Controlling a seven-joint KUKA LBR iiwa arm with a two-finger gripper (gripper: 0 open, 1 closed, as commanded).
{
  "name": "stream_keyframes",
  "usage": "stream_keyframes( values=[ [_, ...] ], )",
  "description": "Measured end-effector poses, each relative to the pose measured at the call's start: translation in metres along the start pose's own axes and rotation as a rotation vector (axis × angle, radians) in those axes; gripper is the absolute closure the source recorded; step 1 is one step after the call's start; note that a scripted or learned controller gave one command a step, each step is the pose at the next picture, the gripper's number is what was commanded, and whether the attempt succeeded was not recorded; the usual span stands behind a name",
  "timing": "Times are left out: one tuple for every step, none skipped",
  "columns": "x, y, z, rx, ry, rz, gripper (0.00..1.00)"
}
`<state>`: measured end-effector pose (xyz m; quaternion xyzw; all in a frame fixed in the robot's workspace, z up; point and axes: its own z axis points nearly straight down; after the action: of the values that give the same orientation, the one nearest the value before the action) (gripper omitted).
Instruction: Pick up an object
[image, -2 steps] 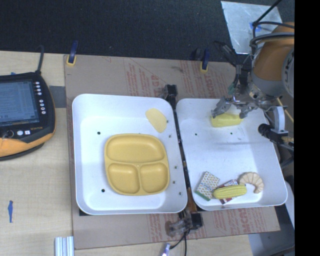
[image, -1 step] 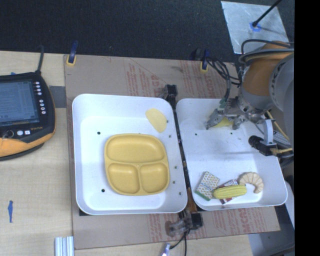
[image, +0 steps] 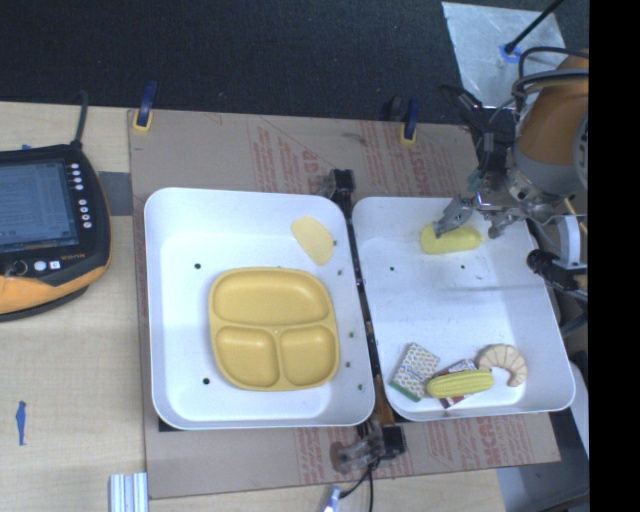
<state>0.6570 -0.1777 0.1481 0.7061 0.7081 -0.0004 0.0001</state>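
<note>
- Two white bins sit side by side: the left bin (image: 170, 300) and the right bin (image: 520, 300).
- My gripper (image: 470, 222) is at the far end of the right bin, fingers spread over a small yellow piece (image: 450, 240).
- I am not holding it.
- Corn (image: 459, 382), a croissant (image: 505, 362) and a small packet (image: 413, 371) lie at the near end.
- A yellow tray (image: 272, 328) fills the left bin.

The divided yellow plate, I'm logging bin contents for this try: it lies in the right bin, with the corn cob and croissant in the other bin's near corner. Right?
Not quite. The camera view shows the divided yellow plate in the left bin, not the right one. The corn cob and croissant do lie in the other bin's near corner, which is the right bin.
</note>
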Motion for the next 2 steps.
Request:
stream_keyframes(
  values=[
    [0.018, -0.003, 0.048, 0.014, 0.0, 0.0, 0.0],
    [-0.025, 0.0, -0.008, 0.0, 0.0, 0.001, 0.0]
  ],
)
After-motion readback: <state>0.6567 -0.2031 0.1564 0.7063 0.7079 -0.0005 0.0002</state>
